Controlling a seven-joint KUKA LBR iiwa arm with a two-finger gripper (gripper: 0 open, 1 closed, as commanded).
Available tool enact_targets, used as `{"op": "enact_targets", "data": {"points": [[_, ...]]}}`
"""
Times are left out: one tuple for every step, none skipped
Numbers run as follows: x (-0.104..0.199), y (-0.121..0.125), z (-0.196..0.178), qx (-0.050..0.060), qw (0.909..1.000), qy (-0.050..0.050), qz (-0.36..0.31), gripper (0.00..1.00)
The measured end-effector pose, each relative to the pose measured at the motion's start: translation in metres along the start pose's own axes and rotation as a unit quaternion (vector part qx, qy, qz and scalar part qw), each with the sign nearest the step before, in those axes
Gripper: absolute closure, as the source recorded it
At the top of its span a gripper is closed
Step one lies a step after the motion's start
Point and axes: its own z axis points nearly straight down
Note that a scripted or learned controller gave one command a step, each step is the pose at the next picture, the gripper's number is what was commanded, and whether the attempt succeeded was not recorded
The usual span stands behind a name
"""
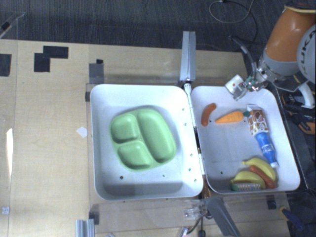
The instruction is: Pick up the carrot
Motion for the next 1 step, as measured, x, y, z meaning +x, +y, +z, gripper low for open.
{"op": "enact_targets", "data": {"points": [[-0.0001, -0.0001, -0.0001, 0.0, 1.0, 0.0, 0.0, 0.0]]}}
